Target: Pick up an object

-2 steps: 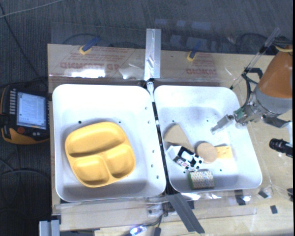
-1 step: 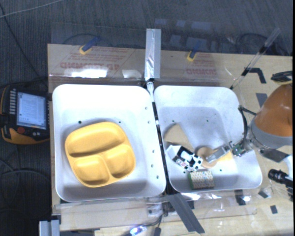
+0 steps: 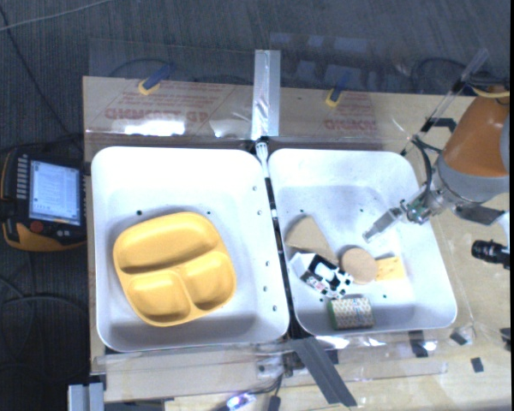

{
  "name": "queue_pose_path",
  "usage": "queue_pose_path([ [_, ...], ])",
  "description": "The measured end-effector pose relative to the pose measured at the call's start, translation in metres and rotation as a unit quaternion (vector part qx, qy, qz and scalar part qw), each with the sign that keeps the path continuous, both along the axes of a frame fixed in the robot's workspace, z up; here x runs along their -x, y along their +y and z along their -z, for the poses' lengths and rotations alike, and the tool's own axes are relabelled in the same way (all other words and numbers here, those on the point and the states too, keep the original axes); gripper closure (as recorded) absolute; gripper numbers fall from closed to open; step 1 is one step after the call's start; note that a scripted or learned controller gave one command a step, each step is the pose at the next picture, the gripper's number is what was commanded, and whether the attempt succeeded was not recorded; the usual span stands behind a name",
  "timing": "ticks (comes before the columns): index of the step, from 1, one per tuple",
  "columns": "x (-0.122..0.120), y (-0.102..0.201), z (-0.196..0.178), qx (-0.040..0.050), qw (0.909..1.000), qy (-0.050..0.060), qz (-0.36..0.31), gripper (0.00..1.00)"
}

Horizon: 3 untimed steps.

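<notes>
Right bin (image 3: 428, 255): round tan disc (image 3: 357, 264) near the front, no long axis, lying flat, touching a yellow block (image 3: 390, 268) on its right. Gripper (image 3: 379, 226) hangs just above the disc, slanted down-left; finger state cannot be told. Left bin (image 3: 103, 229): yellow divided tray (image 3: 173, 266).

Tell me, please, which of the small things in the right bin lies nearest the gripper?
The round tan disc, just below the gripper; the yellow piece, black-and-white item and speckled block lie farther off.
</notes>
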<state>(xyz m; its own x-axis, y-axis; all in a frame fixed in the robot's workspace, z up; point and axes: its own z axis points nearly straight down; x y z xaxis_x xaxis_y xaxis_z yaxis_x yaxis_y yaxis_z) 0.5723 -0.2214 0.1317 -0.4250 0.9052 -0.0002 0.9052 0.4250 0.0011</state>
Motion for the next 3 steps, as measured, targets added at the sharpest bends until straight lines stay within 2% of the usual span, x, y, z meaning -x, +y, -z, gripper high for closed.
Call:
queue_pose_path([
  [1, -0.045, 0.065, -0.023, 0.0006, 0.9943, 0.0, -0.106, 0.0],
  [2, -0.091, 0.056, -0.087, 0.0023, 0.9835, 0.0, -0.181, 0.0],
  [3, -0.021, 0.115, -0.003, -0.0004, 0.9798, 0.002, -0.2, 0.0],
])
